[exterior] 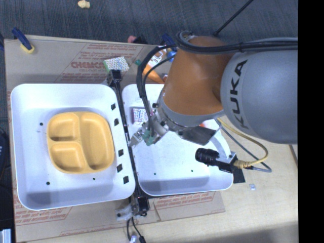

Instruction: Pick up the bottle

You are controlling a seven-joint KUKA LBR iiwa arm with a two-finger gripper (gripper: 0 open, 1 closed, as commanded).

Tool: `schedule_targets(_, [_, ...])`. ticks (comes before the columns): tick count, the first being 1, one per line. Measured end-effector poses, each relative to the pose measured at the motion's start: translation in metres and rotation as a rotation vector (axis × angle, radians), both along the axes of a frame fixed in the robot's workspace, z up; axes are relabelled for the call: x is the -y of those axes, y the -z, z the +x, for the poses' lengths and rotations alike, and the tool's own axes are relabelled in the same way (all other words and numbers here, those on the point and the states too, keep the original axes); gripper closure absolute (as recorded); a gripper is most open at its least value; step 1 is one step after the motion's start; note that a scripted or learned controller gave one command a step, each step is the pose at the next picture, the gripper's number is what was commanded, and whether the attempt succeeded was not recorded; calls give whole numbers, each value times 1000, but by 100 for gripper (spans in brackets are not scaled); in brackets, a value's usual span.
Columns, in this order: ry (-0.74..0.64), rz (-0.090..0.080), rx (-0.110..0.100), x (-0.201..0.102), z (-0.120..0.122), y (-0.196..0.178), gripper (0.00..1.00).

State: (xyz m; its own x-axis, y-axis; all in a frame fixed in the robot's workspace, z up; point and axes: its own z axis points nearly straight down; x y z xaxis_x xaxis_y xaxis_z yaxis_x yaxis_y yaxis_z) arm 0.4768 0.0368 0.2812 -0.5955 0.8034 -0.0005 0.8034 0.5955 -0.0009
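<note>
Gripper (147,134) low over the right bin (174,184), near its left wall; whether it is open or closed cannot be told from this angle.

No bottle can be made out with certainty: the arm (202,80) covers much of the right bin, and only a small printed packet (137,115) shows beside the gripper. A yellow divided plate (80,140) lies in the left bin (30,186). Both bins rest on cardboard (76,59).
</note>
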Motion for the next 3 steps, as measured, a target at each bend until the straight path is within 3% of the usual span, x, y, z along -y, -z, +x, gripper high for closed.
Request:
schedule_targets(1, [-323, 1, -4, -66, -1, 43, 100])
schedule_targets(2, [-262, 0, 0, -9, 0, 2, 100])
schedule_targets(3, [-483, 1, -4, -60, -1, 60, 100])
